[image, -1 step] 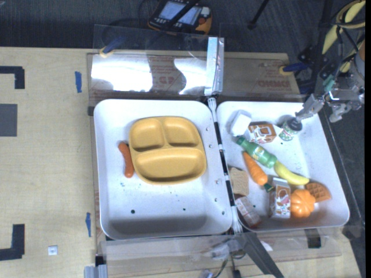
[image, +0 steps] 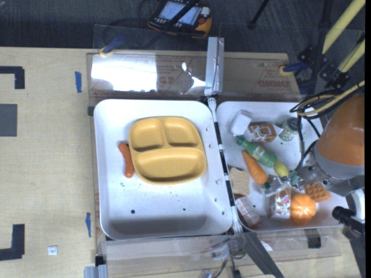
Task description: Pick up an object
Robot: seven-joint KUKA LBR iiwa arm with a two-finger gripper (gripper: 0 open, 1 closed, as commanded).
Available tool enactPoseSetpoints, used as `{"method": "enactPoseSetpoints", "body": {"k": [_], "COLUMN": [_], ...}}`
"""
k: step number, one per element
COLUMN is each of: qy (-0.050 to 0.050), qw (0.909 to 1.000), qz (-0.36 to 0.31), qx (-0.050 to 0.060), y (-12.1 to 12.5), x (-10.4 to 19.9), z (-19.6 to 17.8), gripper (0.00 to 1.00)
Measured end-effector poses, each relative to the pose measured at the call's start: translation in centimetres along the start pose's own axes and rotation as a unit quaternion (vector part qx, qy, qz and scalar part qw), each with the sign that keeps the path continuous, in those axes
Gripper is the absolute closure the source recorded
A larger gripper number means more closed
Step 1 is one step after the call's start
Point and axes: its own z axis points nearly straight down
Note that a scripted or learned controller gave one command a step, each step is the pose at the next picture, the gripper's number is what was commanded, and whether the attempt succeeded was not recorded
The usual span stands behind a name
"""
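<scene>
Over the right bin (image: 243,112), the arm (image: 346,138) hovers, approach underway; jaw state unclear; next, descend onto the orange (image: 303,208).

Divided tray (image: 167,149): yellow plastic, smooth, faint sheen. Bins (image: 110,172): white plastic, glossy. Bench (image: 46,155): pale wood, matt. Bottle (image: 262,154): green, probably plastic, shiny. Rear panels (image: 145,74): clear, reflective.

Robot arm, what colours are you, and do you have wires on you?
The arm is round and fat, with a big shiny orange band on top and grey underneath. Black and yellow cables loop along beside it. Lower down there is a white part and a dark piece near the picture's right edge. The gripper's end is too hard to make out here.
</scene>
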Motion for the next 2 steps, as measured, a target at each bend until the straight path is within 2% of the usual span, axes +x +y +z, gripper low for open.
{"method": "enactPoseSetpoints", "body": {"k": [1, 2], "qy": [-0.001, -0.001], "qw": [1.0000, 0.9995], "qz": [0.002, -0.031], "qx": [-0.001, -0.001], "y": [0.0, 2.0], "x": [-0.2, 4.4], "z": [-0.9, -11.1], "gripper": [1.00, 1.00]}}
